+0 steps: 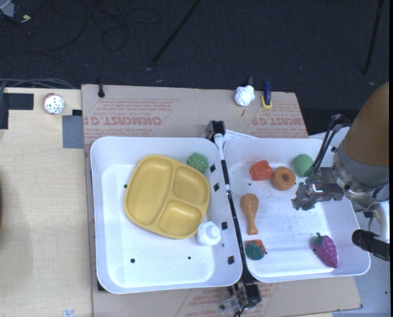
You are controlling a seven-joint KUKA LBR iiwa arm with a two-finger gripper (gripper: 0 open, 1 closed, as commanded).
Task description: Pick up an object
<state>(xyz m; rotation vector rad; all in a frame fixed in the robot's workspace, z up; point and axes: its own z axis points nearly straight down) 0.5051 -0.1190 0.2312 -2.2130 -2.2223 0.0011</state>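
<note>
The table [37, 197] spans the lower frame, bearing a cardboard sheet [150, 114] under two white bins. The left bin [117, 269] sits at centre-left, the right bin [295, 269] at centre-right, their inner walls touching. A yellow divided plate [168, 195] lies tilted in the left bin, with a green lumpy toy [197, 162] at its upper right edge and a small white object [209, 233] touching its lower right corner. The arm [371, 140] enters from the right edge; its tool [303, 199] hangs over the right bin's middle right, and whether it is wide or narrow I cannot tell. In the right bin lie a drumstick [250, 212] near the divider, purple grapes [326, 250] at lower right, a red pepper [261, 170], a brown doughnut [284, 178] just beside it, a green ball [303, 164] at upper right, and a strawberry-like piece [254, 249] at lower left.
</note>
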